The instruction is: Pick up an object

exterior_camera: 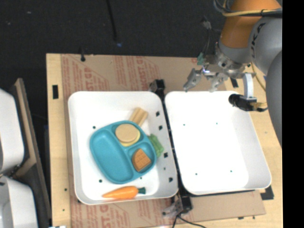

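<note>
Nearest me, nothing had been lifted yet.
Closest lay the carrot point(124, 192) in the left bin point(76, 127), then the blue tray point(111, 158); beyond the right bin point(237, 141), my gripper point(204, 81) hung with fingers apart, holding nothing.

Count on table point(61, 80): two white bins, left bin point(78, 127) and right bin point(213, 175). Left bin contents: one blue divided plate point(111, 158), one orange carrot point(121, 192), one tan wooden block point(138, 115), one green item point(157, 146) partly hidden at the plate's edge. On the plate: one round beige biscuit point(128, 133) and one brown waffle-textured piece point(141, 160).
</note>
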Motion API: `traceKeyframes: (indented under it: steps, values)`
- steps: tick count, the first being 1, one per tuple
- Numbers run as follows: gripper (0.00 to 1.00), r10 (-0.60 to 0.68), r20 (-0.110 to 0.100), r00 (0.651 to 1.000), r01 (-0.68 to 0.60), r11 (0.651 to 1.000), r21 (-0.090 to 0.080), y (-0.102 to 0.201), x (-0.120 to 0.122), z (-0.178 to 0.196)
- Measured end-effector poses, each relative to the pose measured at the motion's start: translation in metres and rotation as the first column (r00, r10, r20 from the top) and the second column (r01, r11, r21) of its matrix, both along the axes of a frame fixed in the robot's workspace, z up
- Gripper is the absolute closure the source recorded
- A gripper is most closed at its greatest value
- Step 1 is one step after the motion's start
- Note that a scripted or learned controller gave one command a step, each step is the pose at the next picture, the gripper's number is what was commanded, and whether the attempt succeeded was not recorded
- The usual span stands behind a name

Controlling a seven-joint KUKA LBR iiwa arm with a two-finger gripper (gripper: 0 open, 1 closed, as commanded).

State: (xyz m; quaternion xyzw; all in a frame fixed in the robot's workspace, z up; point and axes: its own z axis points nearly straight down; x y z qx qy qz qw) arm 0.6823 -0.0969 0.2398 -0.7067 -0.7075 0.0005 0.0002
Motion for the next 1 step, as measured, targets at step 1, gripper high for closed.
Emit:
traceKeyframes:
  steps: [1]
  values:
    - [0.0,-0.004,-0.004,1.0,0.004,1.0,0.0,-0.0313,0.0055,-0.0739]
